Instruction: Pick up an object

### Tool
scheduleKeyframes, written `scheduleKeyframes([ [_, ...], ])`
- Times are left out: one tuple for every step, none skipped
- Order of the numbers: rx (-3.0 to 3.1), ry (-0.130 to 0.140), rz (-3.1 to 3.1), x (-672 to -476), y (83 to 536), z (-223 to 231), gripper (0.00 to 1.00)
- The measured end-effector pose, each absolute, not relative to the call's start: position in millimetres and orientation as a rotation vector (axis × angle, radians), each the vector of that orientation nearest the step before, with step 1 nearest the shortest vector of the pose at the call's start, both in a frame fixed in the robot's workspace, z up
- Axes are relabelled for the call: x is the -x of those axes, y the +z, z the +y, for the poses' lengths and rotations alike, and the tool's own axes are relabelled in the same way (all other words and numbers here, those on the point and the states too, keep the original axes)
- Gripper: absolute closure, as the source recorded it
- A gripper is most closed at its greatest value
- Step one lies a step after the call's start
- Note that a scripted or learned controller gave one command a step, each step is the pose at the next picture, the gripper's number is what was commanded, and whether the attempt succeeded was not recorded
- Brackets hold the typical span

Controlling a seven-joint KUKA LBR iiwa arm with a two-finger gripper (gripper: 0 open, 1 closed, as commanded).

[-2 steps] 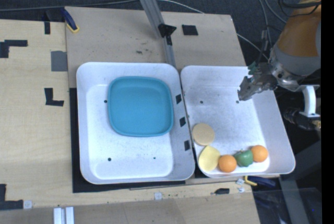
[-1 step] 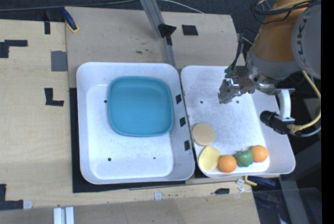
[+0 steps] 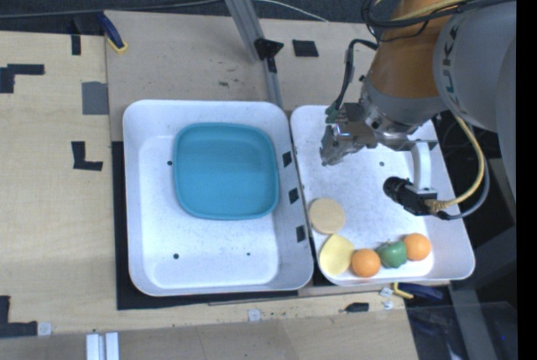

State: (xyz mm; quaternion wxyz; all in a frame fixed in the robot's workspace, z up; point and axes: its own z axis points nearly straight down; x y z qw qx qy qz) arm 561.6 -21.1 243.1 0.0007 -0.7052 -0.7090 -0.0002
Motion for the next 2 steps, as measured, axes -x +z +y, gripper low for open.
scheduleKeyframes([
  [2.215,0.0,-2.226,-547.8,239.0,34.1,1.0],
  [2.216,0.0,-2.225,-548.0,242.4,79.4,1.0],
])
